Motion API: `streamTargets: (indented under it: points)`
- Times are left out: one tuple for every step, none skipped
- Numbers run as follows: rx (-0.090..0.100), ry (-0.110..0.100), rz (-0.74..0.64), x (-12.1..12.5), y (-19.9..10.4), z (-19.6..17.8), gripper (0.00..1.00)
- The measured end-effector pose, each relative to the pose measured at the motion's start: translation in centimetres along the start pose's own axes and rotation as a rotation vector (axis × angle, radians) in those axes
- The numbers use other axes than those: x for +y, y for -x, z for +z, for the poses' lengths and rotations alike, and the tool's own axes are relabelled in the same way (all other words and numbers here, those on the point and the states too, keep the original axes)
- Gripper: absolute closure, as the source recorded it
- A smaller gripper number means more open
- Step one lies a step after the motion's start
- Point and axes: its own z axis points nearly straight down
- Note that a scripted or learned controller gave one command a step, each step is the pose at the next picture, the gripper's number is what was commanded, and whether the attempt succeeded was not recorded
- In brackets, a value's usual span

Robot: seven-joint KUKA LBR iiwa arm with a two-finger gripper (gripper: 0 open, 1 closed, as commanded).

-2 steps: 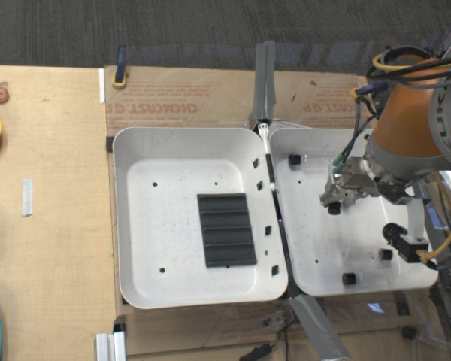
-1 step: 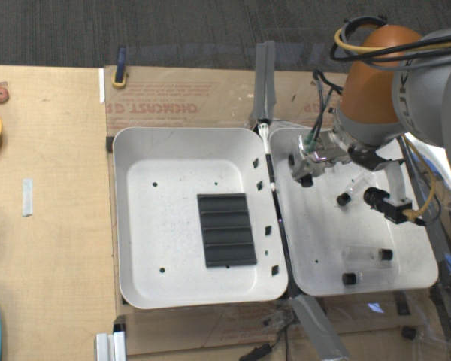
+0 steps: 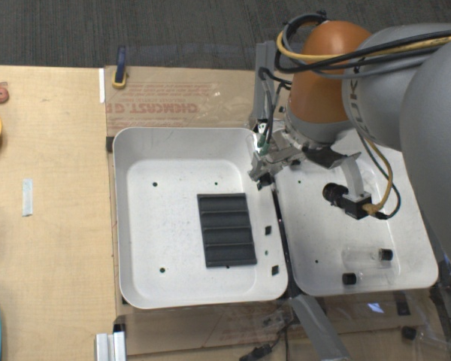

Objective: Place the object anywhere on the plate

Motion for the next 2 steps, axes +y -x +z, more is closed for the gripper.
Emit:
streamTargets:
  points:
    - [0.000,-0.002,0.083,-2.2,-11.4,-2.2,1.00]
    - [-0.001,0.000,-0.311,-2.7,-10.2,-14.5,1.00]
